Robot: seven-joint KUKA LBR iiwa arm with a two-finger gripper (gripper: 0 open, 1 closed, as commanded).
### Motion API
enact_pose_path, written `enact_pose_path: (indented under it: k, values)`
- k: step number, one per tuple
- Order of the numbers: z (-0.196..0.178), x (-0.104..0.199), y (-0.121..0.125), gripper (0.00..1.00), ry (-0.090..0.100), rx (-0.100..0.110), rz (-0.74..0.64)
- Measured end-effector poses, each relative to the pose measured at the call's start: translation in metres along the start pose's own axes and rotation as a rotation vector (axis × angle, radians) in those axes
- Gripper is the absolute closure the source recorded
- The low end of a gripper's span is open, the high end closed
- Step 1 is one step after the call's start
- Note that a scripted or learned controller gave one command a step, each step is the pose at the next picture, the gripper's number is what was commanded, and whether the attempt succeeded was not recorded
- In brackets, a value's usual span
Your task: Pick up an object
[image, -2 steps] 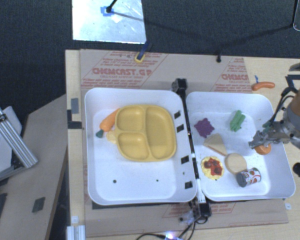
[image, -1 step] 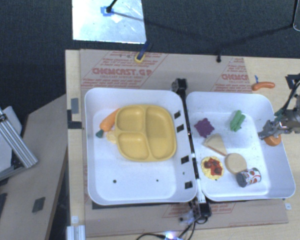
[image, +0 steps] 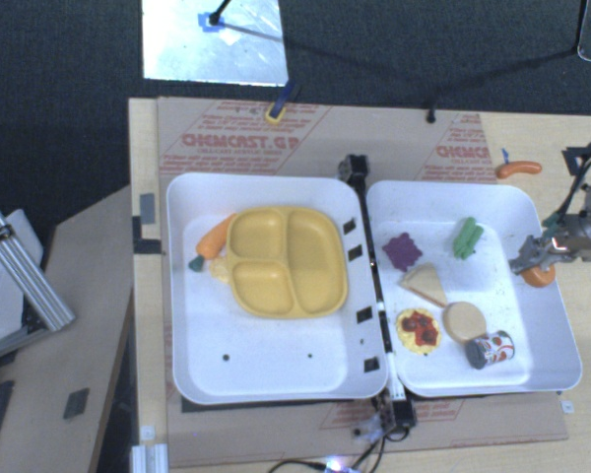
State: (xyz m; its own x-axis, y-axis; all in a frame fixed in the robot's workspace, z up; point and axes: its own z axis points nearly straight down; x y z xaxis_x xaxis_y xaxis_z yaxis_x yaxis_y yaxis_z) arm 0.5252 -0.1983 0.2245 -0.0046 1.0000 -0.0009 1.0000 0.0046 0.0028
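the gripper (image: 540,256) is hanging over the right rim of the right bin (image: 552,358), beside a small orange piece (image: 539,276) lying on that rim; whether it is open or closed cannot be told from this view, and nothing is visibly held.

the candidates are sitting in the right bin: a purple piece (image: 402,250) toward its left wall, a green piece (image: 466,237) near the back edge, a pale wedge (image: 426,285) mid-bin, and along the front a yellow disc with red topping (image: 420,330), a tan round (image: 464,320) and a small can (image: 489,349) lying on its side by the front right corner. these are looking like light, rigid plastic toys, probably smooth and not fragile. the can is likely rolling if nudged, so it is better pinched across its curved sides; the flat discs are offering little height, so the blocky green piece seems the easiest grab.

in the left bin a yellow divided plate (image: 281,261) is resting with a toy carrot (image: 211,240) touching its left edge.
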Motion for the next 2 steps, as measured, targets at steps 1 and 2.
enact_pose_path:
  k: [1,2]
  values:
    - [-0.008,0.048,0.021,1.0,0.001,-0.001,-0.005]
    - [-0.005,0.087,0.059,1.0,0.002,-0.001,-0.005]
